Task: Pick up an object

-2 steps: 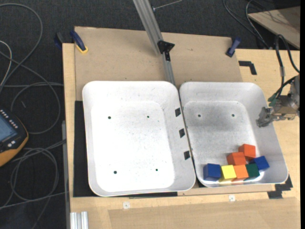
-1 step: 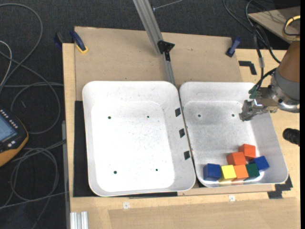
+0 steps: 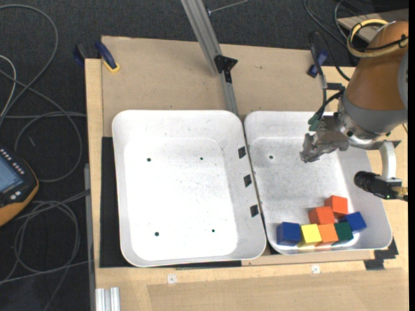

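Arm enters from the right with its orange band cut off at the frame's top corner; the gripper [image 3: 314,149] hangs over the middle of the right bin [image 3: 285,128], and from this slant its dark tip reads as one blurred mass, so I cannot tell whether it is spread or closed, and nothing is visible in it. The blocks sit well apart from it, packed into the bin's near right corner: two orange blocks [image 3: 329,211], a blue block [image 3: 289,232], a yellow block [image 3: 310,233], a second blue block [image 3: 355,221], with a green block [image 3: 344,231] partly hidden among them. The left bin [image 3: 175,128] shows only dark specks and four small dots on its floor.
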You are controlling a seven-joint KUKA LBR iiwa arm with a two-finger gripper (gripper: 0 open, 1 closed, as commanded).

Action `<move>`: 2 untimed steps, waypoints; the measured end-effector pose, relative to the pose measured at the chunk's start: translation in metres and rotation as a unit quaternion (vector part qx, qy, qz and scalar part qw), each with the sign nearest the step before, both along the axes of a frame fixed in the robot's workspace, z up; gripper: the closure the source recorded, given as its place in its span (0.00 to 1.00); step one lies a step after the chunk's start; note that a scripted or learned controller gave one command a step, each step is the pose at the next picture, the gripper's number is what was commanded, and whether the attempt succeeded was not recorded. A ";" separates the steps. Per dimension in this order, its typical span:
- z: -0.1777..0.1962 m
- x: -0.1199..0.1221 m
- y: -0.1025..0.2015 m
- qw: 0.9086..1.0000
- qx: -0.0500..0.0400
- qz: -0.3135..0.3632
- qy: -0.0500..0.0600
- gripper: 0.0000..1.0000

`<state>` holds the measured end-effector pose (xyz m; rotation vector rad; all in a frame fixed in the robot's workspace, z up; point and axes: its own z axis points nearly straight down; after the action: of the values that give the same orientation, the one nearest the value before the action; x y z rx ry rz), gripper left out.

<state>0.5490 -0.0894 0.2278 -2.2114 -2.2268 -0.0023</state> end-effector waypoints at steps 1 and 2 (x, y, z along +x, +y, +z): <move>-0.001 0.014 0.044 1.000 -0.001 0.000 -0.001 1.00; 0.003 0.017 0.106 1.000 0.000 0.000 -0.001 1.00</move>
<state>0.5662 0.0170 0.2304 -2.2117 -2.2289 -0.0051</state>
